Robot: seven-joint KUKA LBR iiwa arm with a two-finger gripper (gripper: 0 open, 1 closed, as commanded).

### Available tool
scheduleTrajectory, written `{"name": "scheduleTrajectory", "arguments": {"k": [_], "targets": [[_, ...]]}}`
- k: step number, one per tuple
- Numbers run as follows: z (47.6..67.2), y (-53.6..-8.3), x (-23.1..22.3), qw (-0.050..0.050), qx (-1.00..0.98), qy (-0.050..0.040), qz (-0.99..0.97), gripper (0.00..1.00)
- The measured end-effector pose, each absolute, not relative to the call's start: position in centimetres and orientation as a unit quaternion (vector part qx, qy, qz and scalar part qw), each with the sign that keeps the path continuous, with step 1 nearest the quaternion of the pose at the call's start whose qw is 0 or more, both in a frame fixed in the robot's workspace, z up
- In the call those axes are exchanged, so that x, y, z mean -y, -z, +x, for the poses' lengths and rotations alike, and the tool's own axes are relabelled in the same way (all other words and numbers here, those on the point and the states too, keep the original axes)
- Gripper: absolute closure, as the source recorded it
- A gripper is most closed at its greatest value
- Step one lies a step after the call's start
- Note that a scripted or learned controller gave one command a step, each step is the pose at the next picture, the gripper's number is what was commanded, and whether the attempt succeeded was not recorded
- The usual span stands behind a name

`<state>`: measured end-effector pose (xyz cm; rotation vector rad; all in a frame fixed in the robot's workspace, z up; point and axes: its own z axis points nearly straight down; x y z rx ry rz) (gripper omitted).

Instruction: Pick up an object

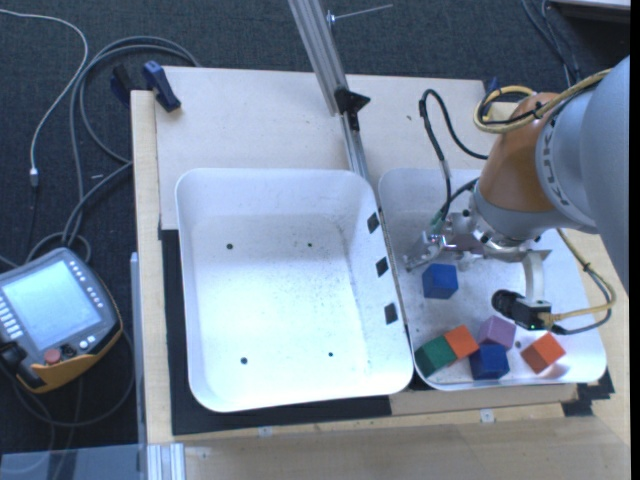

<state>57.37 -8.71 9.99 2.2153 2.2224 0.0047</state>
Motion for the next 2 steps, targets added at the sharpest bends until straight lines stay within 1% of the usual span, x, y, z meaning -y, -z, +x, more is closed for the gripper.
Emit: {"name": "scheduleTrajectory", "arguments": {"k": [1,2], "targets": [[57.2,-10.0,8.8,0.0,-0.708,-0.0001,0.707,0.0],[52.9,-9.9,8.2,-0.003,-0.707,0.0011,0.707,0.0]]}}
